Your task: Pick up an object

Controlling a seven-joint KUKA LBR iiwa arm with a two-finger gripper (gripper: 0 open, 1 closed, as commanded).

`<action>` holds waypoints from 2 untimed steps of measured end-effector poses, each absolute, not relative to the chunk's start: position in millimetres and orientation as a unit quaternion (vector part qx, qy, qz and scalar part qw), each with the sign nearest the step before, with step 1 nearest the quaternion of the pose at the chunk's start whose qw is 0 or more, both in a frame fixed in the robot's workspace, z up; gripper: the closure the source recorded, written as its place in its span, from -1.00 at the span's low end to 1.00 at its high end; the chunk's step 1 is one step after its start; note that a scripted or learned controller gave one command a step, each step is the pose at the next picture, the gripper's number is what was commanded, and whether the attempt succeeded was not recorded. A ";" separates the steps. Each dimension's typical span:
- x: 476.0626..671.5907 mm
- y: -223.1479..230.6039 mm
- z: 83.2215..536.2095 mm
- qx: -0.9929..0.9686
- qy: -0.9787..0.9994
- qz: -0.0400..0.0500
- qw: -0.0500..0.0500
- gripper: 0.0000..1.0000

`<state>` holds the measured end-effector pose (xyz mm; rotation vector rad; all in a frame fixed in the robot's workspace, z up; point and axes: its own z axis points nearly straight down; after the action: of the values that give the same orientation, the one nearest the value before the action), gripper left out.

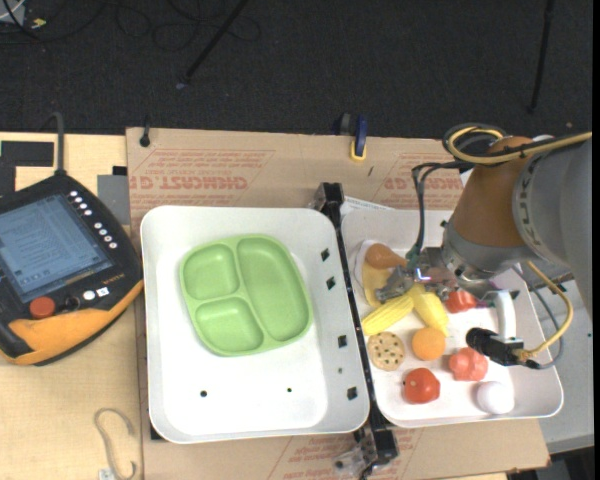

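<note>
Where toy food crowds, yellow corn (pixel 388 314) lies slanted.

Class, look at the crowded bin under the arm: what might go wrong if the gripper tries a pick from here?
1. The gripper sits low among tightly packed toy food: the yellow corn cob, the orange ball and the cookie lie close together, so it may nudge neighbours or catch two.
2. Round pieces like the tomato and the white egg would likely roll away.

Inverted red "CHEMCAST" print on cardboard (pixel 195 181)
</note>
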<state>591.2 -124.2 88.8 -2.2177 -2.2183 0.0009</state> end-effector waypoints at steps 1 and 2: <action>590.6 -126.2 98.6 -0.709 -0.705 0.000 0.003 1.00; 597.8 -119.4 152.4 -0.707 -0.707 -0.001 0.000 1.00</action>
<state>597.8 -119.4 152.4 -2.2222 -2.2219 -0.0020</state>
